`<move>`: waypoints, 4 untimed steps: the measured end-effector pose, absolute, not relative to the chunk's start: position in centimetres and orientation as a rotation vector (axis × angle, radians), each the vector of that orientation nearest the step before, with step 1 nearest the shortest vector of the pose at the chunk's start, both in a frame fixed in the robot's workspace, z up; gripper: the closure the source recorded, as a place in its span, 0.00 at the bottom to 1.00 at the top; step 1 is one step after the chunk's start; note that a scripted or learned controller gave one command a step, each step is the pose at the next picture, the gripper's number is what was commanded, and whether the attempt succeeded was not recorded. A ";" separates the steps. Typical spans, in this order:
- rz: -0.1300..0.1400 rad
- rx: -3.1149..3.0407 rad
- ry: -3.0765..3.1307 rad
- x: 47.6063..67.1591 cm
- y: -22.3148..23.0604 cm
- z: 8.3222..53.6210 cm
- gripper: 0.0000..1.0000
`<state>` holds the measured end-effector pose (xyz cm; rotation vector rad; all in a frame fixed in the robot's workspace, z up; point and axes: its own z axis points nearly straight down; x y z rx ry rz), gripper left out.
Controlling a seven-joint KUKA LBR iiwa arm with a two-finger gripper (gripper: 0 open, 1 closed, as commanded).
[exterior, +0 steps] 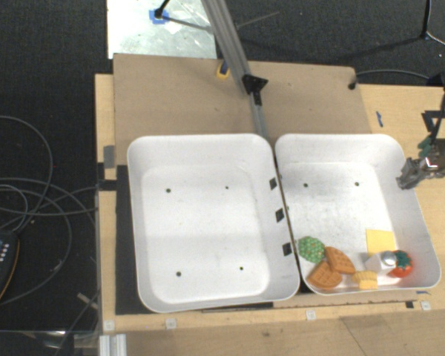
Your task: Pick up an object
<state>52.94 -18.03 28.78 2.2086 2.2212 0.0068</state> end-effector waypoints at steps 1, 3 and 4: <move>0.004 2.209 2.234 55.1 -12.6 27.2 1.00; 0.006 2.208 2.234 58.6 -1.6 26.6 1.00; 0.006 2.209 2.231 61.0 3.2 26.9 1.00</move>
